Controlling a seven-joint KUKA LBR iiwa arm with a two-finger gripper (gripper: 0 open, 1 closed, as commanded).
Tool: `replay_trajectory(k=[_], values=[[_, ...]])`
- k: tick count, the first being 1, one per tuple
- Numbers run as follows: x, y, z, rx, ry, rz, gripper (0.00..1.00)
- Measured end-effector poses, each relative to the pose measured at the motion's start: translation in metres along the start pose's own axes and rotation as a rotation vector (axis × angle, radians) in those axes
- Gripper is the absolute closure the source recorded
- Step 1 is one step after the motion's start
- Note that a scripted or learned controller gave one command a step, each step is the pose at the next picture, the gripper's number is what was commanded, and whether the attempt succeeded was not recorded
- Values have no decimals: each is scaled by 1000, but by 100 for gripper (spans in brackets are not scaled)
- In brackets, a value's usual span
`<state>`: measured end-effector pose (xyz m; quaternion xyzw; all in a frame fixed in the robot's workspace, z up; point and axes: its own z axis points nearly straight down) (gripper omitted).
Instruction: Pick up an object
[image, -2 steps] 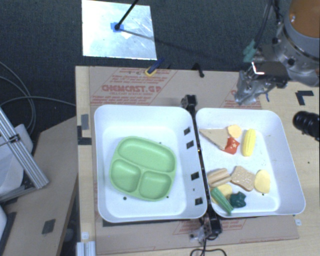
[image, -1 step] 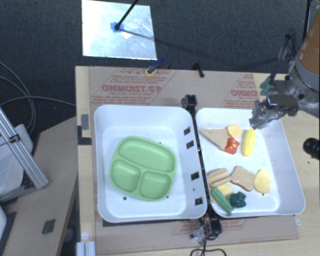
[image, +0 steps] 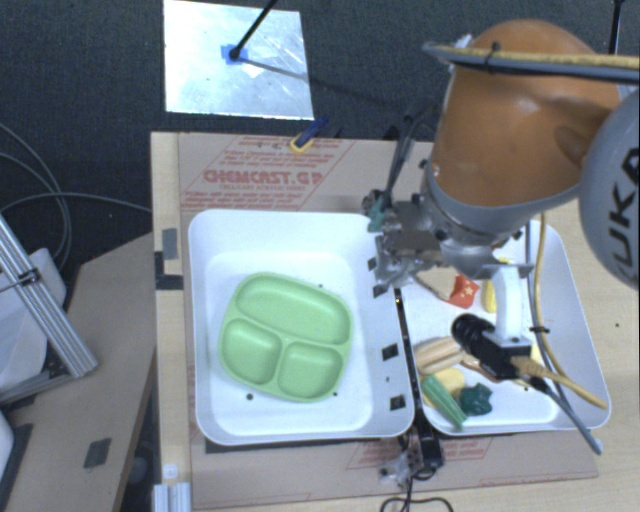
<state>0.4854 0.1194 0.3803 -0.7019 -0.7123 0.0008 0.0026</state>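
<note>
1. Green divided plate (image: 285, 337): smooth moulded plastic with a rounded outline and three recessed compartments. It lies flat in the left bin (image: 215, 250), a shallow glossy white tray.

2. Gripper (image: 385, 270): grey metal below the arm's orange band, just right of the plate's upper right corner, over the seam between the bins. Whether it is spread or closed cannot be told.

3. Right bin (image: 575, 290), right of the plate, holds the loose objects:
- a small orange-red block (image: 462, 291), level with the plate's top;
- a tan rounded piece (image: 436, 353);
- a pale yellow chunk (image: 452, 381);
- a green ridged stick (image: 443, 401);
- a dark teal lumpy piece (image: 477, 399).

The last four are clustered off the plate's lower right.
</note>
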Motion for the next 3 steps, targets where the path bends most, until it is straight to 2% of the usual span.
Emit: replay_trajectory(k=[2, 3], values=[[-7, 3, -26, -12, 0, 4, 100], [-84, 33, 68, 0, -5, 22, 100]])
